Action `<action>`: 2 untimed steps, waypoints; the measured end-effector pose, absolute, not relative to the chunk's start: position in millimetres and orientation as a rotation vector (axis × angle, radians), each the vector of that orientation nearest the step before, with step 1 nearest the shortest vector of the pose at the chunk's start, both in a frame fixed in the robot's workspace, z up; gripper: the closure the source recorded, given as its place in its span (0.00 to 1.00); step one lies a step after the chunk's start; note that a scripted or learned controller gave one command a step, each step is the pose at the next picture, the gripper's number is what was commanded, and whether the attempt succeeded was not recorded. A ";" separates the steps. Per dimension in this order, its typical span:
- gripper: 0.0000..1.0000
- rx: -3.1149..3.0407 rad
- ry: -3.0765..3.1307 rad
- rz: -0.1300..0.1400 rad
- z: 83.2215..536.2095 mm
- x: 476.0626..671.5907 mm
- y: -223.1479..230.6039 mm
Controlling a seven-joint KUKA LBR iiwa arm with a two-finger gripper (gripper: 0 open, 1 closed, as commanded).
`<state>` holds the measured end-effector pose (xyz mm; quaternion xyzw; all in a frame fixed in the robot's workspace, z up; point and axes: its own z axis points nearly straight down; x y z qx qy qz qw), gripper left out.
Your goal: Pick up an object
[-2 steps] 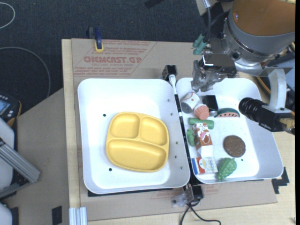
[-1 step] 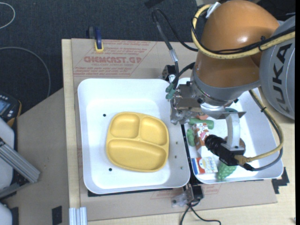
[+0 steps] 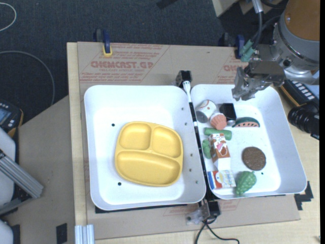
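- Your arm [image 3: 299, 19] enters from the upper right, its orange band showing above the grey wrist at the corner.
- The wrist tilts down and to the left, cables trailing along its upper side.
- Your gripper [image 3: 246, 91] hangs low at the arm's end, fingers pointing downward, nothing visibly held between them.

Two bins sit side by side on the bench. A divided tray [image 3: 150, 154] lies in the middle of the left bin [image 3: 99, 111]. In the right bin [image 3: 284, 136], small toy foods [image 3: 223, 146] cluster along its left edge, with a round cookie [image 3: 253, 158] further right.
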<state>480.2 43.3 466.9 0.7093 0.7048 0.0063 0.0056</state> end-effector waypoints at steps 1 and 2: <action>1.00 2.212 2.222 0.016 540.1 479.6 79.6; 1.00 2.217 2.221 0.006 546.1 480.0 78.5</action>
